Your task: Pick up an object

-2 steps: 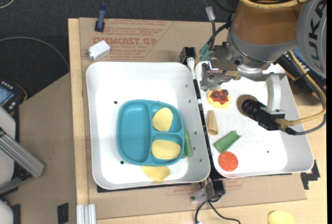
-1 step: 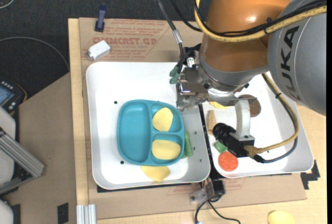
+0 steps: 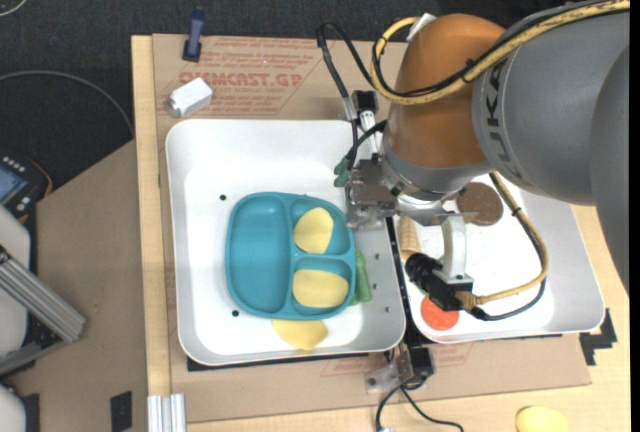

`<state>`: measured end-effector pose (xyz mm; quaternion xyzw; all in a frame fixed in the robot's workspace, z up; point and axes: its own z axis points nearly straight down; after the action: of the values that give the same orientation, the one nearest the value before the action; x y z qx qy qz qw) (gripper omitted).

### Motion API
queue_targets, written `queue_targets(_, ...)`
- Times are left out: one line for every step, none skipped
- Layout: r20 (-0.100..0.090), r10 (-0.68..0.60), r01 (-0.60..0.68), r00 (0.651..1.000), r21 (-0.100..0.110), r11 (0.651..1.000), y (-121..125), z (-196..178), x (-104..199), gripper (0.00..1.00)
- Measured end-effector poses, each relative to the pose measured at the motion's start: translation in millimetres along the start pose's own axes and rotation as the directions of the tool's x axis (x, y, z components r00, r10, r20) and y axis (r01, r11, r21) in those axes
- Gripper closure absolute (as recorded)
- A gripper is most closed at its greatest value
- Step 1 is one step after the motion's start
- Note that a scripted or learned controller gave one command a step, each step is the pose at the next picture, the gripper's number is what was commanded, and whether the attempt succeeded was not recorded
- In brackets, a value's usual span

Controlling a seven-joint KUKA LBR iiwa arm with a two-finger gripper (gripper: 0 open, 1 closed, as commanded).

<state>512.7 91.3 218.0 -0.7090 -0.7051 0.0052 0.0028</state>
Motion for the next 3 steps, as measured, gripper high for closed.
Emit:
queue_targets(-0.006, -0.008, 0.008, 1.000, -0.022, 1.000, -22.0, -109.5, 7.6, 1.00)
queue_targets(0.000, -0.001, 0.001, 1.000, -0.008, 1.000, 60.5, -24.6, -25.8, 1.00)
queue_targets(-0.004, -0.004, 0.004, 1.000, -0.001, 1.000, -5.5, 5.7, -14.7, 1.00)
